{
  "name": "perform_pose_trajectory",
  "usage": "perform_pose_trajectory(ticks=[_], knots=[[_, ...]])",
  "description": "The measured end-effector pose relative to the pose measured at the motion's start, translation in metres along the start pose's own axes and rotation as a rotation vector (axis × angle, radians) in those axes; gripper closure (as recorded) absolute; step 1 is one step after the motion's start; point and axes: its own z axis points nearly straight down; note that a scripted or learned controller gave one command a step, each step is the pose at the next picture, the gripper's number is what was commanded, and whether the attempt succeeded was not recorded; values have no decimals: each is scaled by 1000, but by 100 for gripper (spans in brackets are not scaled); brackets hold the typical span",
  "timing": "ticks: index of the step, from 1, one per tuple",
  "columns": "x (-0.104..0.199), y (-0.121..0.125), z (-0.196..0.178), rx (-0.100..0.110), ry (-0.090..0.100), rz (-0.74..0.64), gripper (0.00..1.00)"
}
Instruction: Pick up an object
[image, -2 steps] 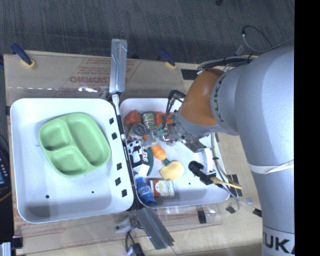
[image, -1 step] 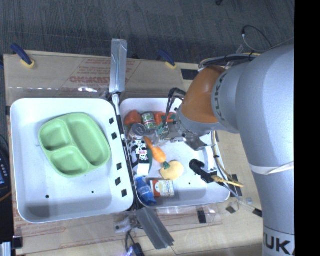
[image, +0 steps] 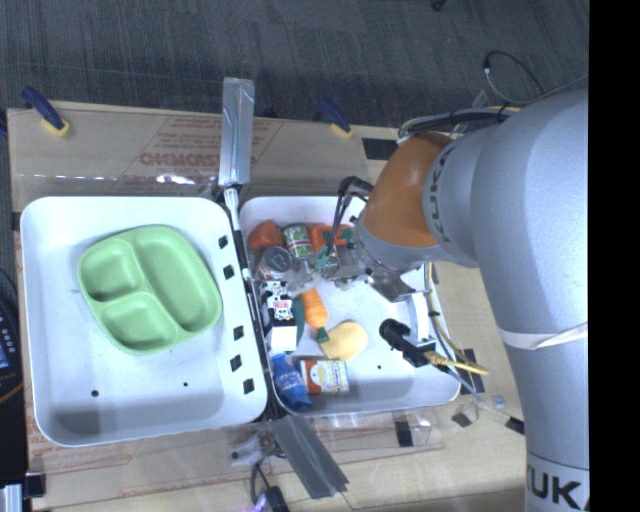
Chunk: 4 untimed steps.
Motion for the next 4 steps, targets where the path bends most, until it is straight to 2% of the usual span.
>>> perform_pose_trajectory(ticks=[1, 2, 3, 4], knots=[[10, 10, -22, 36, 10, 160, 0], [1, -14, 20, 24, 3, 85, 0], [3, -16, 14, 34, 8, 78, 100], [38, 12, -109, 33, 11, 141, 100]])
